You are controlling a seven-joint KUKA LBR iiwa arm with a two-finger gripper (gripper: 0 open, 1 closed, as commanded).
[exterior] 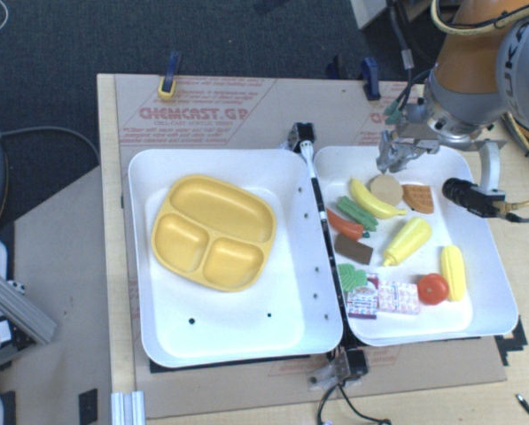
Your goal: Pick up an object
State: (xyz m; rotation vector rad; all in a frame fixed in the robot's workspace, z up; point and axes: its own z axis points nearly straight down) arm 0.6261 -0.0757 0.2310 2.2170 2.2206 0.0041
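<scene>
Camera view: a cardboard-topped bench (pixel 246 104) over dark carpet (pixel 113 16).
Left bin (pixel 237 330): yellow divided tray (pixel 213 232) toward its far-left part; bare white floor along the near and right sides.
Right bin (pixel 490 299): toy food crowded in the middle, with banana (pixel 375 200), round tan piece (pixel 386 189), yellow bottle (pixel 407 241), corn (pixel 453 271), tomato (pixel 432 289).
Gripper (pixel 395 159): over the right bin's far edge, just above the tan piece; fingers spread, gripping nothing.
Edges: clamps (pixel 167 82) on the far rim.

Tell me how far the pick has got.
Nothing looks lifted yet. The claw hangs low over the right white bin, just above the round tan disc and yellow toy banana. Every toy lies in that bin; the grasp and lift remain.
</scene>
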